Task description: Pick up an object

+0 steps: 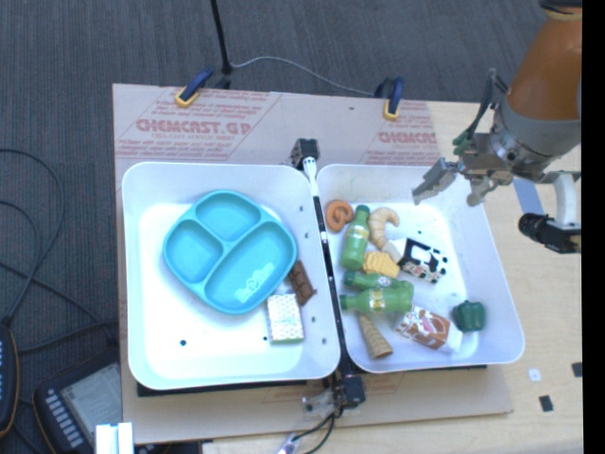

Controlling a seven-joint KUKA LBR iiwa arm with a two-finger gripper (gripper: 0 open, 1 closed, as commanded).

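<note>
Gripper [456, 183]: hangs above the back right corner of the right bin [501, 296], fingers spread, nothing between them.
Arm: grey with orange band, reaching in from the right.
Candidates: all in the right bin, clustered on its left half; gripper is apart from every one.
Green bottles [376, 301]: look like hard toy plastic, light, smooth and round, likely to slip or roll; best pinched across the body, not the neck.
Croissant [383, 221]: light toy, curved; a pinch across the middle looks feasible.
Black-and-white block [423, 258]: boxy, flat sides, probably the easiest grip.
Green pepper [469, 315]: stands alone near the front right, clear approach, rounded so may squirt out.
Left bin [137, 282]: blue divided plate [230, 252], cracker [285, 319]; flat, poor picks.
</note>
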